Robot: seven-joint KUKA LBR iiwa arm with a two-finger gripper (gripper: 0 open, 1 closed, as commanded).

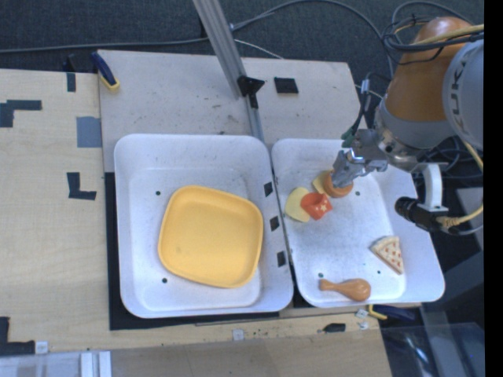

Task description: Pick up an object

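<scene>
Counter [47,210]: light wood surface with dark tape marks at its left; a white board behind the bins carries a blue-and-yellow item [106,72] at its far left corner and a slanted metal post [224,45].

Left bin [130,163]: shallow, white. Holds one yellow square plate [211,236] with rounded corners, lying flat, roughly central.

Right bin [416,285]: shallow, white. Contents:
- Red toy piece [317,205], near the bin's left middle, touching a pale yellow round piece [296,205] on its left.
- Small orange-and-tan round piece [338,187], just right of and behind the red one, directly under the tool.
- Pizza-slice toy [388,254], near the right wall, its pointed end toward the near edge, long axis running roughly far to near.
- Drumstick toy [346,288], near the front wall, long axis left to right, thin bone end to the left, bulbous end to the right.

Arm [428,85]: grey with orange band, entering from the right; partial lettering "UK" legible on the grey casing at the frame's right edge.

Tool [343,177]: lowered over the orange-and-tan piece; whether it is wide, narrow or holding anything cannot be told.
</scene>
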